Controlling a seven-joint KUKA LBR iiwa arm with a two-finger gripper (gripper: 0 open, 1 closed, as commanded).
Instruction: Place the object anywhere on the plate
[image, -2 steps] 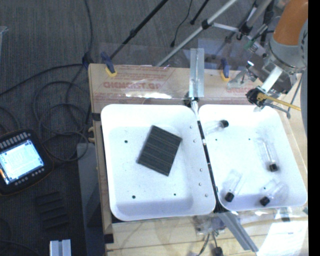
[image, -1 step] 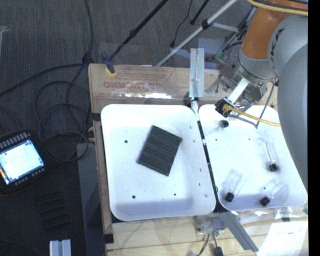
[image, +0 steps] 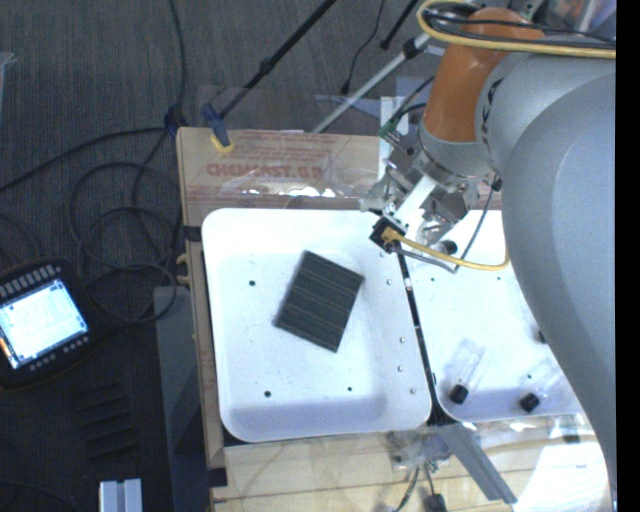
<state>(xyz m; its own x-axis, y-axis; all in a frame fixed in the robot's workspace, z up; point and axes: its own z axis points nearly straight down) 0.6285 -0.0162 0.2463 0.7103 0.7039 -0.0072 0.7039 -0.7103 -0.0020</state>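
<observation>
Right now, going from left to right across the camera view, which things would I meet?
Handheld screen → dark ribbed slab in the left bin → clear piece in the right bin → rightmost small black piece.

Light wooden bench (image: 300, 470), two flat white bins on top of it, side by side, left bin (image: 230, 330) wide with round corners, right bin (image: 475, 315) close beside it, a board with red letters (image: 285, 165) at the back.

No legible text; just blurred red lettering (image: 265, 168) across the brown board (image: 196, 185)
</observation>
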